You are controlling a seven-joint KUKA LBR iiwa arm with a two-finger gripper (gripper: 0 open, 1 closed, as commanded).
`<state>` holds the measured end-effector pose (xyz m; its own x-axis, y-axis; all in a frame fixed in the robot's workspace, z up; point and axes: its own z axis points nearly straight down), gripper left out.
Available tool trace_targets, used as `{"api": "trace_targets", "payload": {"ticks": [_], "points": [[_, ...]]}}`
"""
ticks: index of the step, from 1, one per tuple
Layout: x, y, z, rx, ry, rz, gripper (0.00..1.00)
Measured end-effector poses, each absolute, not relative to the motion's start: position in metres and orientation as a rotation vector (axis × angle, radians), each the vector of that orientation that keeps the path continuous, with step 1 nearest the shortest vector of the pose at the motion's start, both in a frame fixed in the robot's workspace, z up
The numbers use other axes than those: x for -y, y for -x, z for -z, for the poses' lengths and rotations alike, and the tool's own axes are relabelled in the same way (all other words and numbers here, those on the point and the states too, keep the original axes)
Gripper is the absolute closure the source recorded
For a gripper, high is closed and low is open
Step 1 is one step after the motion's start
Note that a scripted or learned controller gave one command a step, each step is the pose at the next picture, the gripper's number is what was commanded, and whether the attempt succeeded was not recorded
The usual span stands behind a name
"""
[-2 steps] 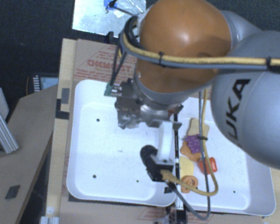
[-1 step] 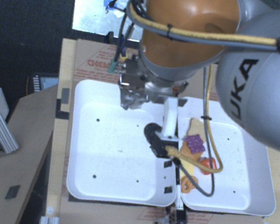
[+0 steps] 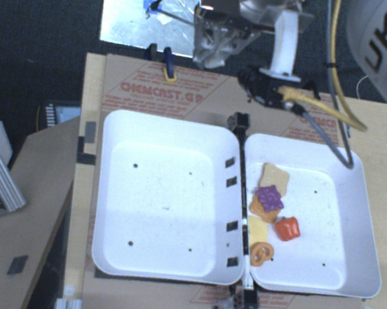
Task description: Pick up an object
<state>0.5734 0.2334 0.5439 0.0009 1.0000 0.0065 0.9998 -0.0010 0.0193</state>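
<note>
Nearest the camera, the brown cardboard sheet [image 3: 160, 301] with faint red print shows under the front edges of 2 shallow white plastic bins with smooth matte floors and rounded corners. The left bin [image 3: 163, 196] carries small dark dots on its floor. The right bin [image 3: 325, 231] holds 5 small toy food pieces, clustered against its left wall in a line running front to back. Going away from the camera: 1 orange-brown pretzel [image 3: 262, 253], looped and knobbly; 1 pale yellow flat slab [image 3: 258, 229], long axis front to back; 1 glossy red-orange pepper-like piece [image 3: 288, 228] just right of the slab; 1 purple lumpy piece [image 3: 270, 196] lying on a tan, lobed cookie shape; 1 tan rectangular cracker [image 3: 274, 176], tilted slightly, touching the purple cluster. A row of dark clips joins the 2 bins. Farthest back, the gripper [image 3: 210, 53], metallic grey, hangs above the cardboard beyond the left bin, well apart from the toys; I cannot tell how it is set.
</note>
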Motion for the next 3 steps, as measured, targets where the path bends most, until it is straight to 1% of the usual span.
{"api": "trace_targets", "payload": {"ticks": [1,2,3], "points": [[-0.215,-0.535,-0.367,-2.226,-2.226,0.025,1.0],[-0.236,-0.483,-0.265,-2.232,-2.22,0.019,1.0],[-0.234,-0.525,-0.387,-2.219,-2.214,-0.023,1.0]]}}
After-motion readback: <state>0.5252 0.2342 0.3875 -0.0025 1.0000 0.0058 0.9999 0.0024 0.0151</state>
